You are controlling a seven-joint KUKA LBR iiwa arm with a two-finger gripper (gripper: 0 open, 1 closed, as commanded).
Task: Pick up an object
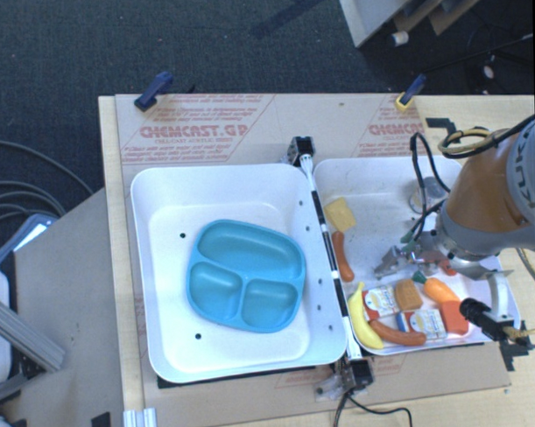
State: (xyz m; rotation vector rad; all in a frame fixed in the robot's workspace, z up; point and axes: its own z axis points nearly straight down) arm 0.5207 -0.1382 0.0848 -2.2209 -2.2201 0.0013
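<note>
**Camera view: arm low over a crowded right bin**

Camera view has the toy food packed into the near end of the right bin [371,171]: a banana [362,320] curving along the left wall, a sausage [400,337] lying just beside it, a small carton [384,300], a slice of bread [408,294] and a carrot [442,290] farther right. Up the bin, a yellow cheese wedge [341,214] sits near the divider, and a thin hot dog [342,255] lies along that wall just below it.

The gripper [407,254] is down among all this, just above the bread and carrot. Its metal tips are a blur of grey, so whether the pincer is wide, narrow or holding anything cannot be told from here. The grey arm [486,201] and its cables cover the bin's right side.

The middle of the right bin's floor lies bare, between cheese and pile. Next door, the left bin [155,256] holds a blue divided plate [245,275], with white floor open all around it.

Both bins rest on a cardboard sheet [203,127] printed in red, clamped at the far edge. Beyond is dark carpet [69,49].
</note>
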